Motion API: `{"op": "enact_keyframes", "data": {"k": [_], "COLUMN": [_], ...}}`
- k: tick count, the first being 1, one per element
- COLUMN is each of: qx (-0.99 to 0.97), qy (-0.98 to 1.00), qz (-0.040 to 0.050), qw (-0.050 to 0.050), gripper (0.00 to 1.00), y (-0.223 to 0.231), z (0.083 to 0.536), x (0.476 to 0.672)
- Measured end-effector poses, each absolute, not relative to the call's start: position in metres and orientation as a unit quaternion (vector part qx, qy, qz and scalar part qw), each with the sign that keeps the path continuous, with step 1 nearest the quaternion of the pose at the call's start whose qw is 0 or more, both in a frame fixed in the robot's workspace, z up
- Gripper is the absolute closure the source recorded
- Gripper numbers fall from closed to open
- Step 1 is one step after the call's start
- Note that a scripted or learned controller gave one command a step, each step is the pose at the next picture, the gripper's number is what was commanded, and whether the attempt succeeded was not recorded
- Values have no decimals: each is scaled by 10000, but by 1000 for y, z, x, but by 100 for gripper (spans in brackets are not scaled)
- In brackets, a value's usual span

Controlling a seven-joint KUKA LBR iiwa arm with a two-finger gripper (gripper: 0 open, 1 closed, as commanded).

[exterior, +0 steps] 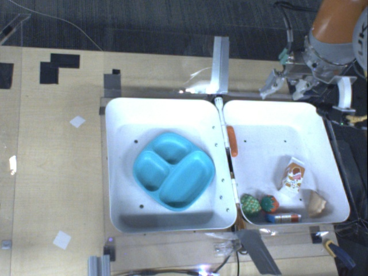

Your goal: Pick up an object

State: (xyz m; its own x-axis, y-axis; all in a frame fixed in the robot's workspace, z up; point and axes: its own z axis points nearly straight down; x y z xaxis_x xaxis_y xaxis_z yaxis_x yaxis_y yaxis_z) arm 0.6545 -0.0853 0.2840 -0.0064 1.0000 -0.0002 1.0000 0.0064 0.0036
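Note:
The right bin (270, 125) holds several small things. An orange stick (232, 141) lies along its left wall. A small white carton with a brown print (293, 176) stands near the right side. At the front edge sit a green knobbly ball (249, 203), a green and orange ball (268, 203), a red and blue marker (283, 217) and a tan lump (315, 202). My gripper (286, 88) hangs over the bin's back rim, well away from all of them. It is open, and nothing sits between its fingers (269, 88).
A blue divided tray (173, 170) lies in the middle of the left bin (123, 125). A metal post (221, 68) stands behind the seam between the bins. Cables run by the right bin's right edge.

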Motion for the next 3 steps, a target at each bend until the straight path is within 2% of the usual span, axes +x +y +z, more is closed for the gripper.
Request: {"op": "enact_keyframes", "data": {"k": [1,2,3], "qx": [7154,6752,6878], "qy": [6987,7377,7258], "qz": [8,5,29], "qw": [10,12,43], "gripper": [0,0,0], "y": [-107,-200,-205], "z": [181,105,88], "x": [619,543,523]}}
